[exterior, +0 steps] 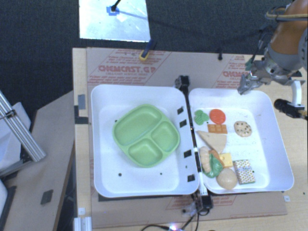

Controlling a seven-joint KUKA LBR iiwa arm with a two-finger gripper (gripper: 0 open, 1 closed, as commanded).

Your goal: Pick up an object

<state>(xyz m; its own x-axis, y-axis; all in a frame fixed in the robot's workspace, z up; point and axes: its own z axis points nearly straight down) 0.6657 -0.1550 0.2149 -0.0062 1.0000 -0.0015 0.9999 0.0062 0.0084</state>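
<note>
Approach step — gripper (244, 88) over right bin's (276, 143) back rim, nothing held; finger gap can't tell. Next: move fwd, drop onto cookie (242, 128).

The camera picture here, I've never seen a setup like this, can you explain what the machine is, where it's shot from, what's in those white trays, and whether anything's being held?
One camera looks down at a slant on a bench. The machine at the right is a grey robot arm with an orange band; its claw hangs over the far edge of the right bin, with nothing visible in it. The left bin holds a green divided plate. The right bin holds toy food: a red round piece, a cookie, a cracker, a pale wedge, an egg-like ball and a small patterned box.
</note>
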